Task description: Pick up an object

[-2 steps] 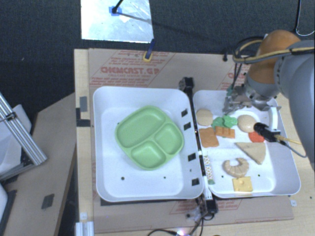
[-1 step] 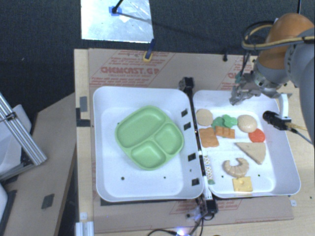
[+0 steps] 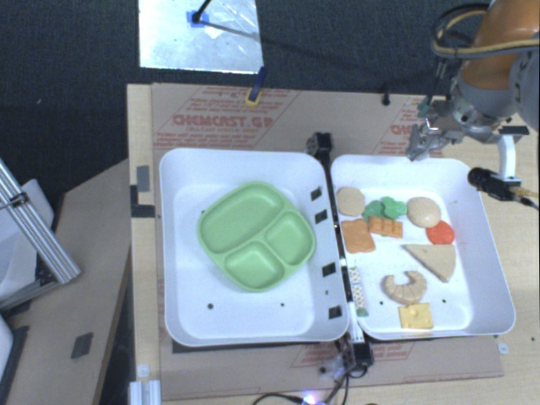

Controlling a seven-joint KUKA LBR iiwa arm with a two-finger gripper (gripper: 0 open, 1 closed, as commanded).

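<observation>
A brown bench (image 3: 211,125) holds two white bins. The gripper (image 3: 422,146) hangs above the right bin (image 3: 485,251), ready to reach its toy food (image 3: 396,226); its grip can't be made out.

My arm (image 3: 506,32) runs off frame at 2 o'clock, and my claw (image 3: 419,146) is too small and blurry to read the fingers.

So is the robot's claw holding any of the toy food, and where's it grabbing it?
Nothing is held. The gripper is up at the far edge of the right bin, and the toy food lies in that bin, untouched.
</observation>
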